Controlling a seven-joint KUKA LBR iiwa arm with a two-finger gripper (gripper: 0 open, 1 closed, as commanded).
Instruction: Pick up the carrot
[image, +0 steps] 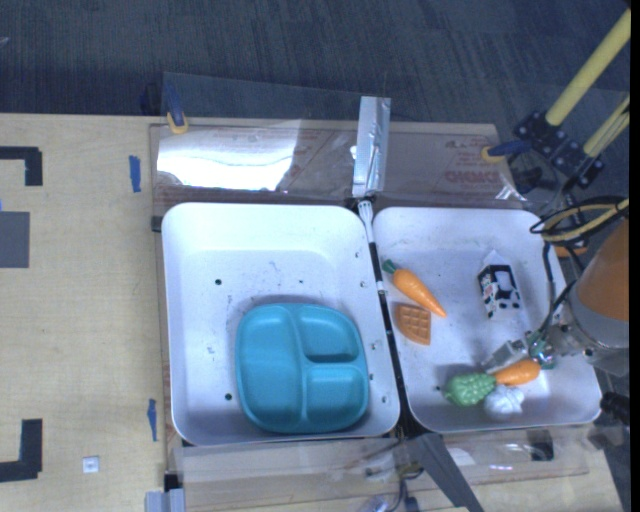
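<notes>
A carrot (416, 289) with a small green top lies at a slant in the right bin (440, 232), close to its left wall. My gripper (524, 354) hangs low over the bin's front right part, well to the right of and nearer than that carrot. Directly below the gripper lies a small orange piece (518, 375), touching or nearly touching it. I cannot tell whether the gripper has hold of this piece.
A waffle (413, 323) lies just in front of the carrot. A black-and-white toy (498, 288) sits mid-bin. A green lump (468, 389) and a white lump (506, 402) rest by the front wall. The left bin (200, 260) holds a teal divided plate (300, 368).
</notes>
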